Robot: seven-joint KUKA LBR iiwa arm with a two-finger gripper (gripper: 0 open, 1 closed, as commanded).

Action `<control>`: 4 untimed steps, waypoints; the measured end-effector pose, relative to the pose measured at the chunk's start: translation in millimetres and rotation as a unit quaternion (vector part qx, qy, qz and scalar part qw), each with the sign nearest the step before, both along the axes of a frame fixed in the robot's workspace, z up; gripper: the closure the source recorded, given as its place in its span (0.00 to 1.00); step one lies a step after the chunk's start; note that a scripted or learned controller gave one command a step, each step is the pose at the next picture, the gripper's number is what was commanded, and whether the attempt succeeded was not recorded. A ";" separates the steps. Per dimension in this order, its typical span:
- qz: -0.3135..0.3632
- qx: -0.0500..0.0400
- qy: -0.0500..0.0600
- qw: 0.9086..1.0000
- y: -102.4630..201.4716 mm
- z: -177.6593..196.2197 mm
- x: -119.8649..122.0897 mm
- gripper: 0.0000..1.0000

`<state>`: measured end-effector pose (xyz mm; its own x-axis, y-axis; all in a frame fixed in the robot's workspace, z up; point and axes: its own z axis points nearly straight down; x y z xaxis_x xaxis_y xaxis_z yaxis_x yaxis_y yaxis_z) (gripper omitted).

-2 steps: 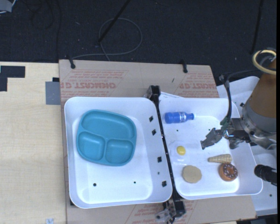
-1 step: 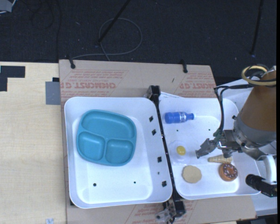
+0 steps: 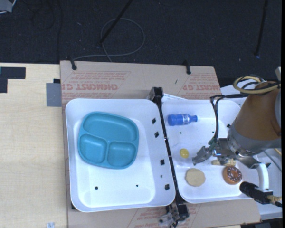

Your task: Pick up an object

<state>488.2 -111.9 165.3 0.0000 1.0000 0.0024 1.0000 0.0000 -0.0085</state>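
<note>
Now the gripper (image 3: 199,156) hangs low in the right bin (image 3: 206,127), jaws spread and holding nothing: the reach-in step. A small yellow ball (image 3: 184,153) lies just beside them, a tan cookie (image 3: 195,177) just below. Next, centre over one and close.

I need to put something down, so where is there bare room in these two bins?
Left bin: a bare strip below the blue tray, toward the near wall. Right bin: a smaller patch between the blue bottle and yellow ball. Crowded around the gripper, cookie and donut.
</note>
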 end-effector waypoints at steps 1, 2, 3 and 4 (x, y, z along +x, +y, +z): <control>0.000 0.000 0.000 1.000 3.8 -64.0 -2.6 0.00; -0.004 0.000 -0.001 1.000 1.5 -50.9 -2.1 1.00; 0.000 -0.001 -0.006 1.000 -0.2 9.0 6.2 1.00; 0.000 -0.001 -0.005 1.000 -1.1 51.4 7.0 1.00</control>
<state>495.2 -113.0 216.8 -0.0007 1.0000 0.0000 1.0000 0.0007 0.0016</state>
